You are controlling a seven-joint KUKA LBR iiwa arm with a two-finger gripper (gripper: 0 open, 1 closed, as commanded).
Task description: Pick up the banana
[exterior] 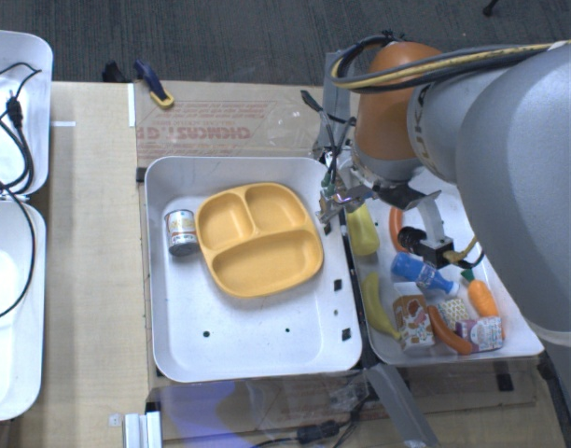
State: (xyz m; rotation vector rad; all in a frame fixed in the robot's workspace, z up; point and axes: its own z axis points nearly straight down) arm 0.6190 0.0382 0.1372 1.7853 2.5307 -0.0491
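The gripper (pixel 334 197) was seen at the top-left corner of the right bin (pixel 509 343), just over the wall shared with the left bin (pixel 160 278); whether anything was gripped could not be told, the tip being dark, small and partly masked by cables. A pale yellow block-like item (pixel 363 231) was found just below and right of the gripper, near it but contact could not be confirmed. The banana (pixel 377 304) was located further down the right bin, lying lengthwise along its left wall, apart from the gripper and untouched. Beside the banana a small printed snack pack (pixel 414 323) was noted, with a reddish-orange sausage-shaped item (pixel 449 334) just to its right and a small carton (pixel 484 332) in the lower right part. A carrot (pixel 481 298) was seen above the carton, and a blue bottle-like item (pixel 422 273) lay near the bin centre. A thin orange piece (pixel 396 224) was seen upright-ish by the arm's wrist. The grey arm (pixel 509 157) with its orange band (pixel 390 110) was spread over the upper right, covering much of the right bin. In the left bin a yellow three-compartment plate (pixel 259 239) was lying near the middle, with a small tin can (pixel 181 231) touching or just beside its left edge. A blue-and-yellow clamp (pixel 153 84) was noted on the bench above the bins.
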